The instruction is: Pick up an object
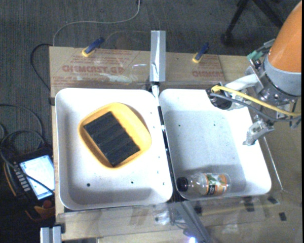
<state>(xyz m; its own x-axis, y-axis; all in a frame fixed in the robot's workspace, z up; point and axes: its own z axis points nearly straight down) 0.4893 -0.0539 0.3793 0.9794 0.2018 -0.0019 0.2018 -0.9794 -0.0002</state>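
A clear plastic bottle (205, 184) with a black cap and an orange label lies on its side along the front wall of the right bin (202, 130). In the left bin (71, 110) sits a yellow dish (114, 134) with a black ridged block in it. My gripper (255, 129) hangs over the right bin's right edge, well above and behind the bottle, with nothing seen in it. The grey wrist and orange band rise to the upper right.
A yellow cable and a black fitting (221, 100) stick out from the wrist over the right bin's back corner. A metal bar (157, 54) stands behind the seam between the bins. Cardboard (106, 67) lies behind both bins.
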